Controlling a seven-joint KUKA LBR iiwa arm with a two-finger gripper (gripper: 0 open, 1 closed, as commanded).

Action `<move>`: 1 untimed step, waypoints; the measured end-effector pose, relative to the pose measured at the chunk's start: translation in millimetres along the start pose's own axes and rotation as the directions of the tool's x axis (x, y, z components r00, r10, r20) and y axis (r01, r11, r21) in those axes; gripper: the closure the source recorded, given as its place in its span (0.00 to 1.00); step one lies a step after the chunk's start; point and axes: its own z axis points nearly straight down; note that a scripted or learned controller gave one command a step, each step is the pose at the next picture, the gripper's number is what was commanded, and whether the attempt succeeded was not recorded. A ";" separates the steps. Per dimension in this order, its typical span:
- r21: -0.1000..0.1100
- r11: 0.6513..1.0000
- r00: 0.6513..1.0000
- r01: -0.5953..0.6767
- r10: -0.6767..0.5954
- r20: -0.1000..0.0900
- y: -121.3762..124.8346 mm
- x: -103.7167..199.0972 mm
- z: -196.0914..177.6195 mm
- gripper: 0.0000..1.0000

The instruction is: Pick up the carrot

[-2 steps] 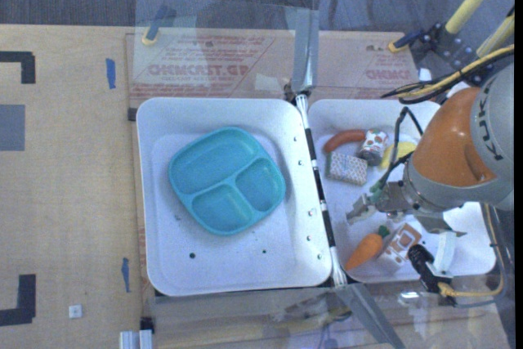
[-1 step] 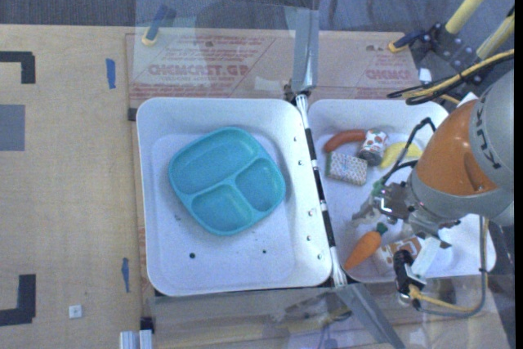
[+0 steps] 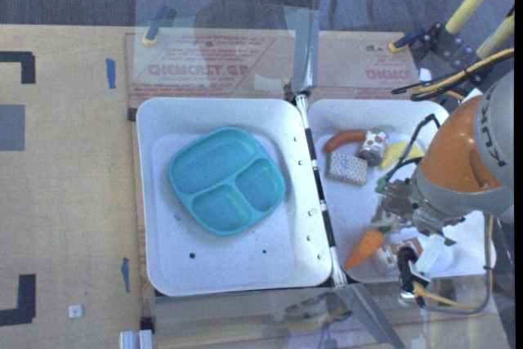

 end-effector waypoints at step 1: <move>0.010 0.992 0.992 -0.127 0.127 0.005 -23.3 59.0 -85.3 1.00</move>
